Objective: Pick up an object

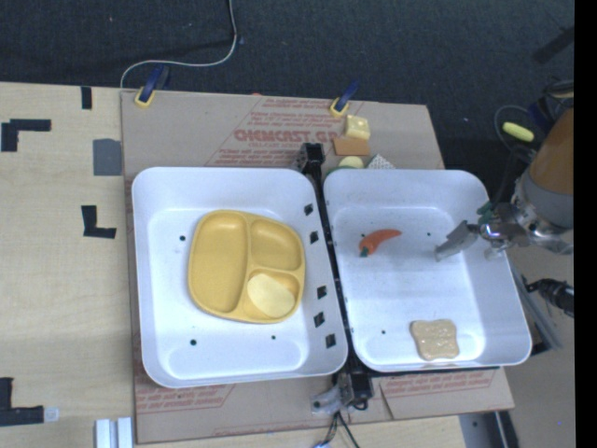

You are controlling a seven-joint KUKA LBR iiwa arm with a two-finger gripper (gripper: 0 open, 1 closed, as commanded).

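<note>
An orange carrot-shaped toy lies in the right bin, left of its middle. A beige toast-like piece rests near that bin's front edge. The left bin holds a yellow divided plate with a pale round piece in its front right compartment. My gripper reaches in from the right and hangs low over the right side of the right bin. It is about a hand's width right of the carrot, with nothing seen in it.
Behind the bins, a yellow block, a tan block and a pale green piece sit on the cardboard. Black clips join the two bins along the middle. The arm's orange band stands by the right rim.
</note>
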